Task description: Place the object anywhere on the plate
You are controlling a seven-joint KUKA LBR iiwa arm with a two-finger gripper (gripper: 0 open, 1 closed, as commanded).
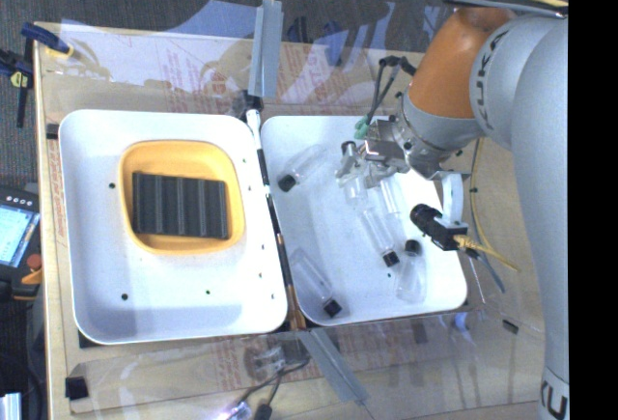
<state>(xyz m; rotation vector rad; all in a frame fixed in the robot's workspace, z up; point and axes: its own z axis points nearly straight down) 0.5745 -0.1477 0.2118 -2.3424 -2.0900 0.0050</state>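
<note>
Near the front edge of my right bin (439,297) lie clear tubes (314,278) with black caps; my pincer (359,169) hangs over that bin, its grip unclear. Left bin (87,293) holds the yellow plate (179,157).

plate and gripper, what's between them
In the camera view: the bins' touching rims and a small black-capped piece lie between plate and gripper.

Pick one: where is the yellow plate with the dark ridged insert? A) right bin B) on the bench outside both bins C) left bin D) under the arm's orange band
C: the yellow plate lies inside the left bin, while the arm and its end effector are over the right bin.
</note>
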